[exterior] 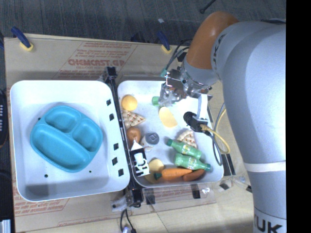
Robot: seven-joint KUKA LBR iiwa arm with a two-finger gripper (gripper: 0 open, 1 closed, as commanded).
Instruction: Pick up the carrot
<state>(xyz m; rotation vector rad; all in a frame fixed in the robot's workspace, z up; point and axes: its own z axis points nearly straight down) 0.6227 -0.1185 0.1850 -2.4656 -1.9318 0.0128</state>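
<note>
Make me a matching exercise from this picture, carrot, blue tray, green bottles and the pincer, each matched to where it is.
Things:
1. carrot
2. blue tray
3. green bottles
4. pincer

Places:
A. left bin
B. far end of the right bin
C. near edge of the right bin
D. right bin, just beyond the carrot

Pairs: 1-C, 2-A, 3-D, 4-B
</note>
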